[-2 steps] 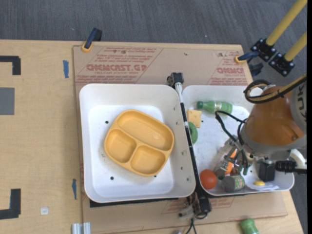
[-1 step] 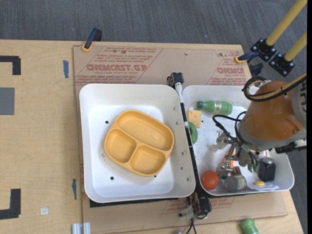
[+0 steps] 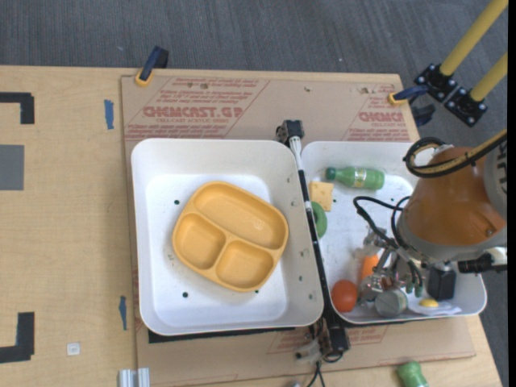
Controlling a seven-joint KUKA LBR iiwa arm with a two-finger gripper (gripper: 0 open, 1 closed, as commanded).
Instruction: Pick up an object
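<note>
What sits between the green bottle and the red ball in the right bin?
In the camera view, between the green bottle and the red ball lies bare white floor of the right bin, crossed by a black cable.

The right bin (image 3: 347, 156) holds the loose objects. A green bottle (image 3: 355, 176) with a white label lies on its side near the far wall. Just beside it, a yellow block (image 3: 322, 193) rests against the left wall, with a green piece (image 3: 320, 220) below. A red-orange ball (image 3: 344, 295) sits at the near-left corner.
</note>
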